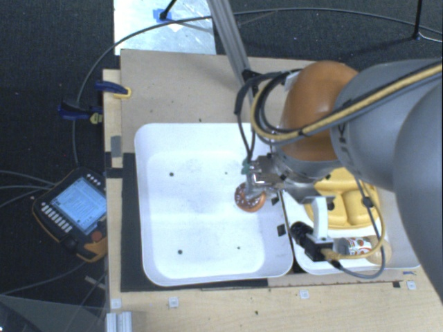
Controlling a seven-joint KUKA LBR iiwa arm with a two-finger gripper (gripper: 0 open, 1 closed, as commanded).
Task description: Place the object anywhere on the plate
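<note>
A small round brown-and-pink object, shaped like a doughnut, is at the right side of the left white bin. My gripper hangs directly over it and hides its upper right part, so I cannot tell whether the object is held or lying on the bin floor. A yellow plate sits in the right bin, mostly hidden under the grey arm and its orange band.
A small can or bottle with a red and white label lies in the right bin below the plate. Black and yellow cables loop around the wrist. A teach pendant lies off the bench to the left.
</note>
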